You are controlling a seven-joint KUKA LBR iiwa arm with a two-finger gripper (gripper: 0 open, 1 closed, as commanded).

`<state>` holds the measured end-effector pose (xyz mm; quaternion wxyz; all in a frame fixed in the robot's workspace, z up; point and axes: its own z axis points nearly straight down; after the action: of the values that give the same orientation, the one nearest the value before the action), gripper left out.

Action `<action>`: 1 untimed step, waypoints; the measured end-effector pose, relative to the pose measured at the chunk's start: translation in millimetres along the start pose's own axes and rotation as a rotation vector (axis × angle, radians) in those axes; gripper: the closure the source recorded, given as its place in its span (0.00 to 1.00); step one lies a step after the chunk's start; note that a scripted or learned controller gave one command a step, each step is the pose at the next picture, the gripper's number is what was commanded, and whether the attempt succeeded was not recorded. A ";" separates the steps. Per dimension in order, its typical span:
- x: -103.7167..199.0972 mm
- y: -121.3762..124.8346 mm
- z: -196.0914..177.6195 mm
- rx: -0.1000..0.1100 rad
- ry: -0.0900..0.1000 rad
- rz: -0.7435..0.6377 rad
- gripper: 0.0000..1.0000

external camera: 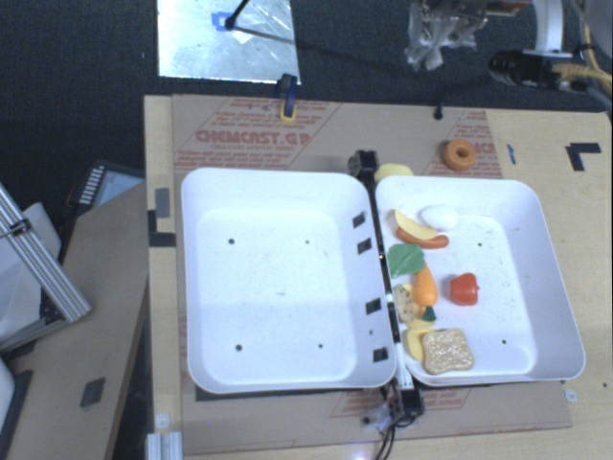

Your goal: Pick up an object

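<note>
The right bin (536, 286) holds toy foods along its left side: a white egg (440, 217), a peach slice with a red sausage (419, 231), a green leaf (405, 259), an orange carrot (424, 287), a red tomato (464, 288), a yellow piece (416, 340) and a slice of toast (447, 351). My gripper (433, 46) hangs high at the top of the view, beyond the bench's far edge and well away from the bins, with nothing visible in it.
The left bin (273, 276) stands beside the right one. A small donut (460, 154) lies on the cardboard behind the right bin, and a yellow object (393, 172) rests at the bins' back joint. A shiny metal sheet (228, 27) lies at the back left.
</note>
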<state>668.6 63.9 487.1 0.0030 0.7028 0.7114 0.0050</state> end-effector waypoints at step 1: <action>52.6 0.6 -37.3 0.005 -0.001 0.002 1.00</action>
<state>668.2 116.5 524.5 0.0016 0.7036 0.7106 0.0031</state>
